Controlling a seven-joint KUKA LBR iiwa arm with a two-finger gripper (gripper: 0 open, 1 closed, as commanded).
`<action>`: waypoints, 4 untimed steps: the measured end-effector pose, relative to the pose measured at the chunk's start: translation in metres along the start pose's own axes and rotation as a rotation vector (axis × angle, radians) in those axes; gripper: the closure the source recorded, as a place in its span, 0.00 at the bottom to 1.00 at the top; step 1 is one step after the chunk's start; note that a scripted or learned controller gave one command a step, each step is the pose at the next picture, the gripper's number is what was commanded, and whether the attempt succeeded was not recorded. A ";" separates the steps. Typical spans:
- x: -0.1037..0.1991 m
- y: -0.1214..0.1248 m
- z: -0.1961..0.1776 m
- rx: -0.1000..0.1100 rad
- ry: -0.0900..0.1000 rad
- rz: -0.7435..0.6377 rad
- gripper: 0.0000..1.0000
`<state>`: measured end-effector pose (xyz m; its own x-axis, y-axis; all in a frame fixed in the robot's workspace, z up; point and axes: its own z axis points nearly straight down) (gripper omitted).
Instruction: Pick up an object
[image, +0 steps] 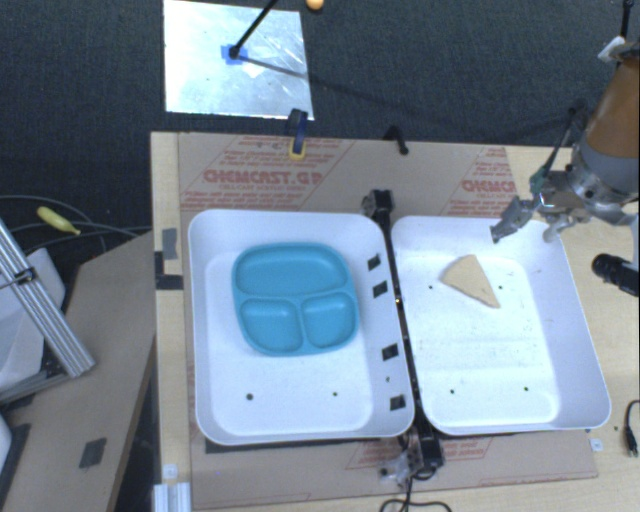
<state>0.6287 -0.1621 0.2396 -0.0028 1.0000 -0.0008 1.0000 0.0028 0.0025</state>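
A tan wedge-shaped piece (473, 280) lies flat in the right bin (560, 400), in its upper middle. My gripper (527, 222) hangs above the bin's far edge, up and to the right of the wedge. Its two fingers stand spread apart with nothing between them. A blue divided plate (295, 298) rests in the left bin (230, 410).
The arm comes in from the right over the right bin's upper corner. A black clip row (385, 300) runs between the two bins. A metal sheet (238, 58) lies beyond the bench. An aluminium frame (40, 310) stands at the left.
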 end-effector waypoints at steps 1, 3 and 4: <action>0.074 0.004 -0.002 0.001 0.003 -0.007 0.00; 0.224 0.041 -0.001 -0.001 0.005 -0.010 0.00; 0.251 -0.018 -0.053 0.000 0.004 -0.006 0.00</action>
<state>0.6096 0.0890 0.2923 -0.0084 1.0000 0.0030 1.0000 0.0084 0.0024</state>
